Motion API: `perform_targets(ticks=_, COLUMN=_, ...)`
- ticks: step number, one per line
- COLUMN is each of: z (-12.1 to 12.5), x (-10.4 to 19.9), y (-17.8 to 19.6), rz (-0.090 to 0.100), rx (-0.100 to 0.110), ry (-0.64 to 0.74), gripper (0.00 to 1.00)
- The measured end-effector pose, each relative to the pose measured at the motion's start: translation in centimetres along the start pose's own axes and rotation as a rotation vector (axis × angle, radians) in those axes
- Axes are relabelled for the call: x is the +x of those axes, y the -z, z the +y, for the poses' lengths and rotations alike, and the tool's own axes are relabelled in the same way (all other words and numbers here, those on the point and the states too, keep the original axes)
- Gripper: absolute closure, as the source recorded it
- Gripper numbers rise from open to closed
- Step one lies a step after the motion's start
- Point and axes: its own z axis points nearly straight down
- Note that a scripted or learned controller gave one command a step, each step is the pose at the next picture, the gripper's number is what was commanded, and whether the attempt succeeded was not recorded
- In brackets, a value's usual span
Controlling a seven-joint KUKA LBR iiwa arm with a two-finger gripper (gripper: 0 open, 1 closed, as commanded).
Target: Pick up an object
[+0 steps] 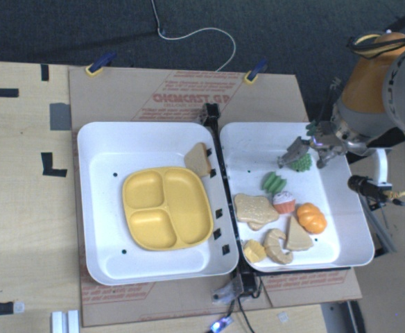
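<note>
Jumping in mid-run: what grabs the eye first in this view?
The yellow divided plate dominates the left bin. In the right bin, toy food clusters at the near side, with an orange pumpkin brightest. The gripper sits over a green broccoli piece near that bin's far side.

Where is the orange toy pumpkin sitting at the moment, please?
The orange pumpkin lies in the right bin, toward its near right side, just right of the cupcake.
</note>
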Motion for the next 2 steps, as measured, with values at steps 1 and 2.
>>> perform_targets(ticks=1, z=0.3, x=0.0, y=0.9, rz=-0.003, rx=-0.014, ry=0.003, gripper=0.0)
perform_targets(ticks=2, z=0.6, x=0.1, y=-3.5, rz=-0.003, rx=-0.01, ry=0.004, gripper=0.0)
